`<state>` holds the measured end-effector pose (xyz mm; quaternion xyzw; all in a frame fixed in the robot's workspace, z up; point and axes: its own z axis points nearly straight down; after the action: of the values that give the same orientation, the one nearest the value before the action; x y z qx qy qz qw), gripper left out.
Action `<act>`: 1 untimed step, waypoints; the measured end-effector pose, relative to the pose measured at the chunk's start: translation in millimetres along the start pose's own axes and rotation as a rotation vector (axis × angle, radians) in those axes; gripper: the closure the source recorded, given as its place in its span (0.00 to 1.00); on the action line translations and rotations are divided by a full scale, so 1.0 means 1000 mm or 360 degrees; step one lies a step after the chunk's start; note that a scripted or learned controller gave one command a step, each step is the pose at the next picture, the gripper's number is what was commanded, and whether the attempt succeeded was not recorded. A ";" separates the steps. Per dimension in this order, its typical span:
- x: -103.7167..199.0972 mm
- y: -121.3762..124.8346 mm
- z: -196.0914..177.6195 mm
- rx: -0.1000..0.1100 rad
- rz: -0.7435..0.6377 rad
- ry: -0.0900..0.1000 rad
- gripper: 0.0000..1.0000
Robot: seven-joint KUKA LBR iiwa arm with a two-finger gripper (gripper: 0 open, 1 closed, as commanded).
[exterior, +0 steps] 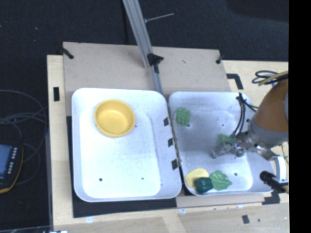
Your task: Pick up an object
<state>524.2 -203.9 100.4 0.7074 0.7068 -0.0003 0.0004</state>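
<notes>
Nearest the camera, at about five o'clock in the right-hand shallow white bin, three things huddle touching: a dark green blocky lump, a pale yellow rounded piece just behind it, and a light green leaf-shaped soft piece at its three o'clock. Further up, near the bin's three o'clock, the two-finger metal gripper sits low over the floor, with a small green scrap right at its tips; whether the fingers are apart, together or closed on that scrap I cannot tell. Beyond, at eleven o'clock in this bin, lies another green leafy piece. In the left white bin, a round yellow plastic bowl rests at ten o'clock. The grasp stage seems in hand; the next move calls for closing firmly on the scrap, then a straight lift
</notes>
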 end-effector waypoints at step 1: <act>0.000 0.001 -0.012 -0.0007 0.0001 0.0001 1.00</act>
<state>525.3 -204.2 112.4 0.7076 0.7066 0.0013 0.0017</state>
